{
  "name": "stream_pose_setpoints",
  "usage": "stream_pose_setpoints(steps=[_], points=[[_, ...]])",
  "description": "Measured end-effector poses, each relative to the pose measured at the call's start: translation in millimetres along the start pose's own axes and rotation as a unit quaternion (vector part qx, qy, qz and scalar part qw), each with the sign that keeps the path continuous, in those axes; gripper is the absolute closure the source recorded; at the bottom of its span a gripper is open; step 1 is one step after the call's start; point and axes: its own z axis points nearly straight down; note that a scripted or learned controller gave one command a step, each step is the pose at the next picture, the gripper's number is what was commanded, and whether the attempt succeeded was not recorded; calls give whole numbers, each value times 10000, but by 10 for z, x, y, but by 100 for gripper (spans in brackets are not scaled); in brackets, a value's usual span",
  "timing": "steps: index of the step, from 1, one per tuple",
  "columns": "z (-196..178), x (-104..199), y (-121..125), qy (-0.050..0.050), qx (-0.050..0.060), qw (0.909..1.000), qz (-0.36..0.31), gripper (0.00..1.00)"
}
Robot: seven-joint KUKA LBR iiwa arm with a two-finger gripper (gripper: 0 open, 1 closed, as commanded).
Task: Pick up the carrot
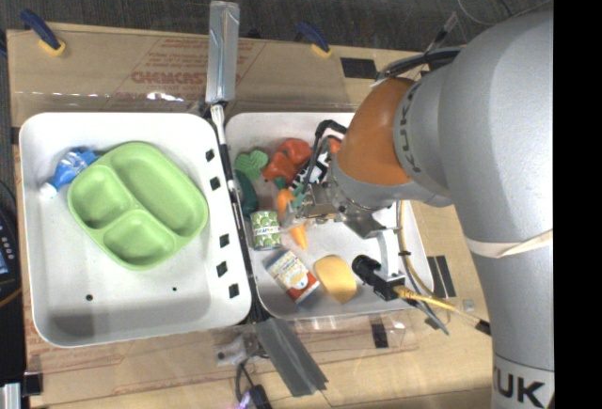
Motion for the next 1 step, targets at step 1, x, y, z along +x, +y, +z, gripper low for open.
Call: stream_pose_setpoints(steps=[1], points=[[-919, 607, -17, 5, -23, 9953, 964, 100]])
